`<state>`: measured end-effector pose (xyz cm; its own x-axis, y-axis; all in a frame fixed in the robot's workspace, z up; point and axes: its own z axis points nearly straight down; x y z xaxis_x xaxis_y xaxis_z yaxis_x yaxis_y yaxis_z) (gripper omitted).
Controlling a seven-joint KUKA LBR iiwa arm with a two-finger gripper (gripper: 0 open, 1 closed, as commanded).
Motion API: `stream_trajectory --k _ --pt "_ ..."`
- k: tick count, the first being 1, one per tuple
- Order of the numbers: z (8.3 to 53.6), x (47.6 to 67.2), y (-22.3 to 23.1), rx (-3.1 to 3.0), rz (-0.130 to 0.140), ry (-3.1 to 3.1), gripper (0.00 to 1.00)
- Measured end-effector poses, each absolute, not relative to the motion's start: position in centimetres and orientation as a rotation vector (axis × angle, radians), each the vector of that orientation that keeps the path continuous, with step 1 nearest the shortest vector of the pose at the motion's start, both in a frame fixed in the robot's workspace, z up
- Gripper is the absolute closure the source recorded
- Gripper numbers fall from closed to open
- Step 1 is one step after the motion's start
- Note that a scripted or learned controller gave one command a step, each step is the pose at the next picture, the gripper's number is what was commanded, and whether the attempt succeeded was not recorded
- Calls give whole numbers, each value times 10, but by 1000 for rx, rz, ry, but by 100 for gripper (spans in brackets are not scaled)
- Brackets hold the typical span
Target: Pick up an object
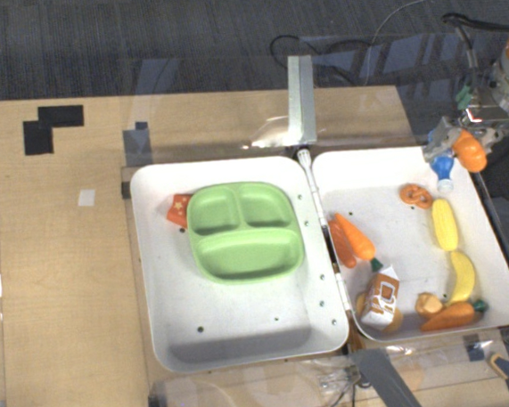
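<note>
My gripper (466, 144) hangs over the far right corner of the right bin (386, 176), at the rim. A small round orange toy (472, 154) with a blue piece (444, 168) beside it sits between its fingers, lifted off the bin floor. In the right bin lie an orange carrot (351, 241), an orange pretzel-like piece (415, 195), a yellow corn cob (444, 225), a banana (461, 277), a brown and white packet (380, 299) and another carrot (449, 316).
The left bin (172, 322) holds a green divided plate (244, 230) with a red item (178, 211) at its far left edge. A metal post (302, 100) stands behind the divider between the bins. Cables trail behind the bench.
</note>
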<state>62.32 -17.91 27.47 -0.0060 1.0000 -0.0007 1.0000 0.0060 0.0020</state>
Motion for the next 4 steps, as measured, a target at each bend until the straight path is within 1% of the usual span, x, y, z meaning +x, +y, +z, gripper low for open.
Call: stream_trajectory --k 1,2,3,4 --pt "436 667 -121 2171 3 2264 0" --pt "276 670 -70 2272 0 2170 0" --pt "184 670 -63 1910 2 2492 0" --pt "97 657 -101 1653 6 2664 0"
